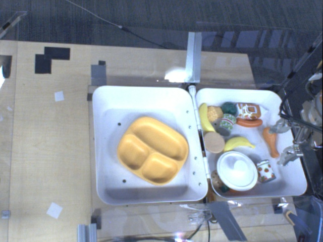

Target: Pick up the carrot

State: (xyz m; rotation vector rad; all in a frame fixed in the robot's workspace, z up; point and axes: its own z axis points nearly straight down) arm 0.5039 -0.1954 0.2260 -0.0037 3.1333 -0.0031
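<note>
Camera view: two bins on the surface [45, 150].
Carrot [271, 141]: lay by the right bin's [298, 185] right wall, beside the gripper [290, 141].
Fingers [280, 127]: spread apart, holding nothing.
Left bin [106, 135]: held a yellow tray [152, 149].

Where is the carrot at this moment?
The carrot lies in the right bin, near its right wall, just right of the banana and above the small mug. The claw sits right beside it.
</note>
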